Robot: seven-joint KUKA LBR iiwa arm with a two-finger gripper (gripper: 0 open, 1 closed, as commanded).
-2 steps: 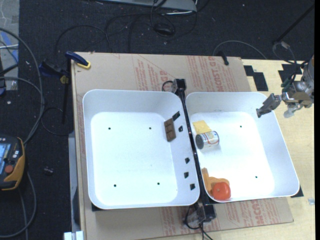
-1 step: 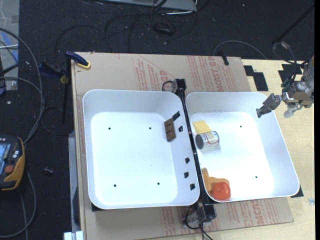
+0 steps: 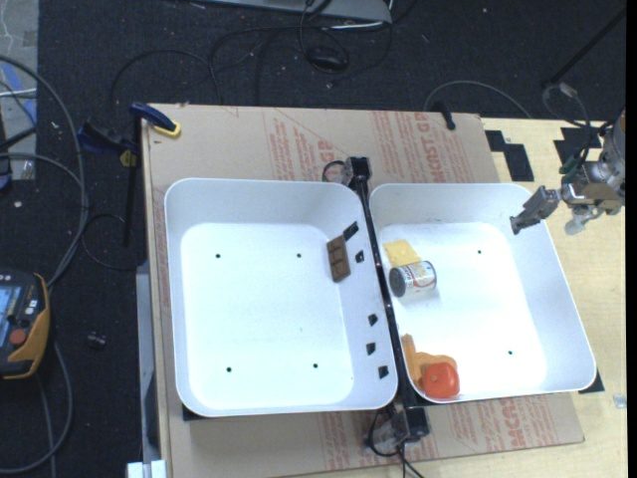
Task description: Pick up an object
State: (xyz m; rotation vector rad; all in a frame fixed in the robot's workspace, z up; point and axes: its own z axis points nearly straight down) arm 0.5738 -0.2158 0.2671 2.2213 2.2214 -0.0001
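The right bin [image 3: 528, 307] holds a yellow block [image 3: 401, 252] near its left wall. A small silver can [image 3: 414, 279] lies on its side just below the block, touching it. A red and orange object [image 3: 436, 374] sits in the bin's front left corner. In the left bin [image 3: 259, 307], a brown block [image 3: 338, 260] rests against the right wall. My gripper [image 3: 553, 217] hangs over the right bin's far right rim, open, with nothing between its fingers. It is well to the right of the can and the yellow block.
The bins stand side by side on a cardboard sheet [image 3: 259, 142], with a black divider strip [image 3: 373, 277] between them. A blue and yellow clamp [image 3: 154, 119] lies at the sheet's far left corner. Cables run over the dark floor behind.
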